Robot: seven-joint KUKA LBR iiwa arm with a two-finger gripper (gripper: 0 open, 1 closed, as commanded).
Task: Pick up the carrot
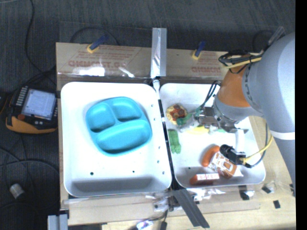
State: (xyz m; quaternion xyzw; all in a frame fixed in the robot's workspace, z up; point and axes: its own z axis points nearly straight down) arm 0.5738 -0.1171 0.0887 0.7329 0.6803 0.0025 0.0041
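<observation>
Right bin (256,176) — carrot (209,155), packets, green items; left bin (72,143) — blue tray (118,124). Fingers (204,118): state unclear.

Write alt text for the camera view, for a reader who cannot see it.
A grey robot arm with an orange band reaches from the right over the right white bin, which holds toy food: an orange carrot, a green piece by the divider and a red sausage-like piece. The left white bin holds a blue divided plate.
</observation>
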